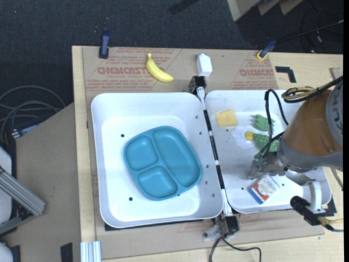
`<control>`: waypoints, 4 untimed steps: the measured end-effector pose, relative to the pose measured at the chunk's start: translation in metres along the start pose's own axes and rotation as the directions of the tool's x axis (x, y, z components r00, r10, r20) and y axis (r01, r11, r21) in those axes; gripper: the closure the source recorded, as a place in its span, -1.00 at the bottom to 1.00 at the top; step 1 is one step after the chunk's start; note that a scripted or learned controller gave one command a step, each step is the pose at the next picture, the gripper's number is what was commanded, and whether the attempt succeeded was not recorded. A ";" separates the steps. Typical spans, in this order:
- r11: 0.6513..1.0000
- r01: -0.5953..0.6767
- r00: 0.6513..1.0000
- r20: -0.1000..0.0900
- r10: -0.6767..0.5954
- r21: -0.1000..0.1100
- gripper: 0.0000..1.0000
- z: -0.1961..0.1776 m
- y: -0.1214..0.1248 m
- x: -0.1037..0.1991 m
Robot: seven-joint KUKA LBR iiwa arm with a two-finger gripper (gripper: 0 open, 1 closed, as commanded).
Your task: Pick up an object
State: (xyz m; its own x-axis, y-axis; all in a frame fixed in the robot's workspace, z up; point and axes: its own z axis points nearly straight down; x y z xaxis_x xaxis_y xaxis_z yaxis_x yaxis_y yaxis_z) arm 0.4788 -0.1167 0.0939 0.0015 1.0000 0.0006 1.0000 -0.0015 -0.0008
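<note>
The arm (319, 130) reaches in from the right over the right bin (232, 196), its gripper (263, 165) low among the things there, and I cannot tell how it is set or whether it holds anything. Just near of the gripper lies a small card (264, 189) in white, red and blue; just far of it are green pieces (263, 123) and a yellow bit (248, 136), with a yellow block (226, 118) farther left. The left bin (106, 146) holds a blue tray (161, 162), and a banana (157, 70) lies on the bench (131, 64) beyond it.
</note>
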 end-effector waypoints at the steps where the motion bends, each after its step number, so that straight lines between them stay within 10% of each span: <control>1: 1.000 0.002 1.000 0.002 -0.002 -0.004 1.00 -0.101 0.048 -0.016; 2: 1.000 0.003 1.000 0.001 -0.003 -0.001 -1.00 -0.100 0.048 -0.016; 3: 1.000 0.001 1.000 0.002 -0.001 -0.001 -1.00 0.010 0.105 -0.057; 4: 1.000 0.003 1.000 0.004 -0.003 -0.005 1.00 -0.001 0.107 -0.056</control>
State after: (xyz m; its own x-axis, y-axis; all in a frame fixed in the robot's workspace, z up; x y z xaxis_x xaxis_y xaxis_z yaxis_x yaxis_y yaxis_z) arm 0.5853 -0.1733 0.0949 -0.0017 1.0000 -0.0034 1.0000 0.0017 0.0040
